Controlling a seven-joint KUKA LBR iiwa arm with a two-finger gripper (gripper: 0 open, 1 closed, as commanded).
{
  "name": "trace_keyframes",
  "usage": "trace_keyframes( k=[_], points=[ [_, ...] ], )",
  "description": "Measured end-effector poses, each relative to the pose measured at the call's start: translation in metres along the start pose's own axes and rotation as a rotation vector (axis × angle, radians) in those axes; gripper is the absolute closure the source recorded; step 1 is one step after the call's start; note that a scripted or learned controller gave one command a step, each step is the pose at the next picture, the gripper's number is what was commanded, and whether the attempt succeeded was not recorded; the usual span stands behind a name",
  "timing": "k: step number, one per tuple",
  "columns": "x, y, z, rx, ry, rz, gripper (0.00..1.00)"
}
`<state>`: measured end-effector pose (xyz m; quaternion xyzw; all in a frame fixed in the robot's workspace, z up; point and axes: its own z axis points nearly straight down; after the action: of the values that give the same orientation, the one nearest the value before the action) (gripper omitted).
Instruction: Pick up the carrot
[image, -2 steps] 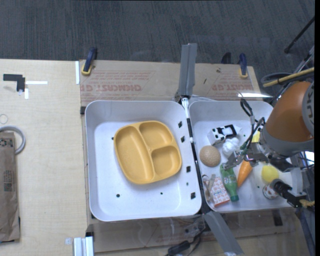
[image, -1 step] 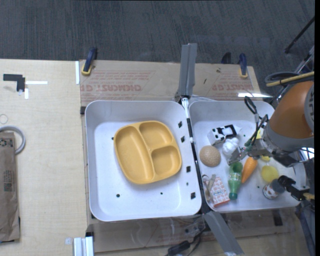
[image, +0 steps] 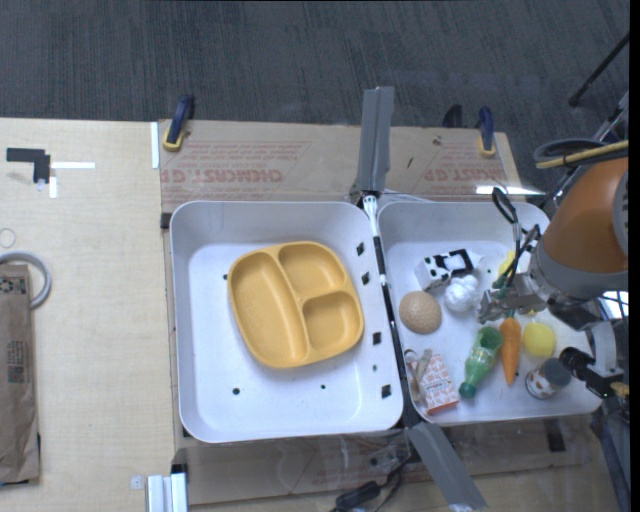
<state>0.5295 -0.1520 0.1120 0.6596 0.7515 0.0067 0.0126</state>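
The orange carrot lies lengthwise in the right bin, its thick end pointing to the far side. A green bottle lies to its left and a yellow lemon to its right. My gripper hangs right at the carrot's far end, low over the bin, with the grey arm and its orange band reaching in from the right. The arm hides part of the bin's right side.
The right bin also holds a brown round item, a white lump, a black-and-white piece, a small carton and a can. A yellow divided plate sits in the left bin.
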Motion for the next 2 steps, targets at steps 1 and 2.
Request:
trace_keyframes(
  k=[1,2],
  points=[
    [0.0,0.0,0.0,0.0,0.0,0.0,0.0],
    [-0.008,0.063,-0.007,0.026,0.009,-0.044,0.0]
  ],
)
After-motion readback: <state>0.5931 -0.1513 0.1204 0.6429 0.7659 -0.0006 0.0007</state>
